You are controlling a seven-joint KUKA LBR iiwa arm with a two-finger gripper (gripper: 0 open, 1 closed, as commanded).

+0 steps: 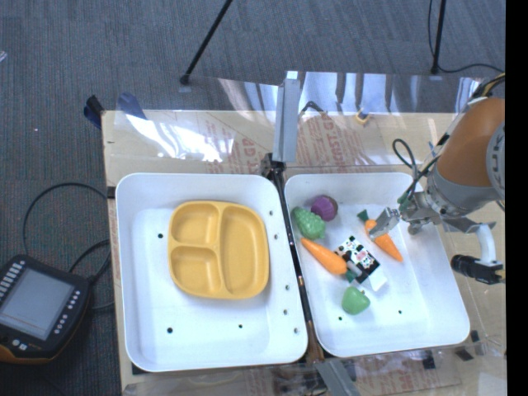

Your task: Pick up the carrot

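Green toy pepper [355, 300] sits low in the right bin [429, 320]. Tool [384, 223] is right over a carrot [385, 241]; another carrot [324, 256] lies near. Its grip I cannot tell. Best close gently around the middle.

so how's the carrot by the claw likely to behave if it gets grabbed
The carrot by the claw looks like smooth, rigid toy plastic, so probably light and stiff. Its tapered, round body may slip out of a pinch or roll on the right bin floor if nudged.
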